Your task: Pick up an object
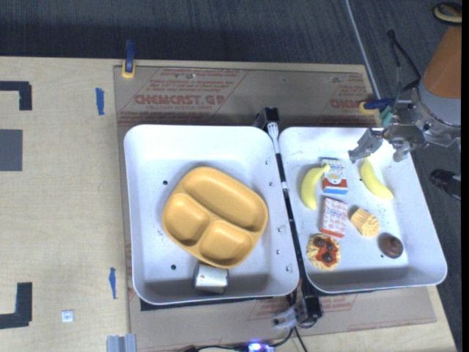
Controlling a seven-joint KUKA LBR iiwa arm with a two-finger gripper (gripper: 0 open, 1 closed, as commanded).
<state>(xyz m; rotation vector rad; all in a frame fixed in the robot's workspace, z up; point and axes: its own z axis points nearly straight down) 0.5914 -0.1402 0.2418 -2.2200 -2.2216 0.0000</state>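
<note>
Reaching in from the right, the grey arm (440, 86) with its orange band carries the gripper (382, 147) over the far part of the right bin (432, 251); the fingers (364, 149) stand spread apart and released, with nothing between them; they hover just above and beside the far end of a yellow banana (376, 181), though whether they touch it cannot be told.

The right bin holds a cluster of small toy foods; a second banana (312, 187) lies near the bin's left wall, curved and upright in the view; just beside it stands a small carton (335, 177) in white, blue and red; below that lies a flat red-and-white packet (334, 216); nearer still sits a small round pizza (324, 250) with dark red toppings; to the right of the packet is a yellow corn piece (365, 221), and near the bin's right wall a dark brown round item (390, 246).

The left bin (139, 167) carries a large yellow divided tray (212, 215) with three compartments, lying slantwise across the middle; a small grey-white block (211, 279) rests at the bin's near edge, just below the tray.

Both bins sit side by side on a brown cardboard sheet (234, 90), which lies on the pale wooden counter (58, 196).
</note>
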